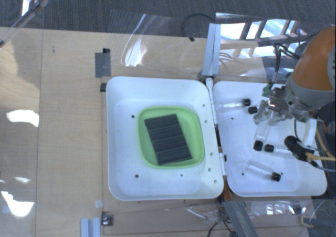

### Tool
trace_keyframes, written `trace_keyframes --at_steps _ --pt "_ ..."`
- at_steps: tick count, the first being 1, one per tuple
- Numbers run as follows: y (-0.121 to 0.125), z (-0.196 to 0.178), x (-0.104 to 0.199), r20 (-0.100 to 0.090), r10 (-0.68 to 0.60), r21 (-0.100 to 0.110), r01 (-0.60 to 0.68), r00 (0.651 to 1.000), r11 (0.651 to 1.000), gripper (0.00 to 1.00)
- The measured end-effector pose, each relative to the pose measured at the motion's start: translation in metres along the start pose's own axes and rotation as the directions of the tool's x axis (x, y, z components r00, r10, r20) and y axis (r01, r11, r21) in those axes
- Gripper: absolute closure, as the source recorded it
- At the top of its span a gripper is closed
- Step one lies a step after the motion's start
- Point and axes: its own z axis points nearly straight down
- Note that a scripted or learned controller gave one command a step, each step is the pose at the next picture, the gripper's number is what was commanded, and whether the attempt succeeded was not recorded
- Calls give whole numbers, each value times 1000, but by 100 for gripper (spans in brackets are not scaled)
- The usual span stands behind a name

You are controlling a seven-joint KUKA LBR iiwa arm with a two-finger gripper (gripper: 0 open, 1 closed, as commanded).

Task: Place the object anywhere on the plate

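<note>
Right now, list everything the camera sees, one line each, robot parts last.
Left bin: one, white, left half of the bench.
Right bin: one, white, beside the left bin.
Plate: one, green, square with rounded corners, inside the left bin.
Ridged slab: one, dark grey, lying on the plate.
Vials: several, clear with black caps, scattered in the right bin.
Bench: one, light wood, under both bins.
Arm: one, grey with orange band, over the right bin.
Gripper: one, above the right bin among the vials.
</note>
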Motion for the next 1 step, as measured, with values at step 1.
trace_keyframes --at_steps 1 --pt "0 0 0 0 0 0 0 1000 1000 0"
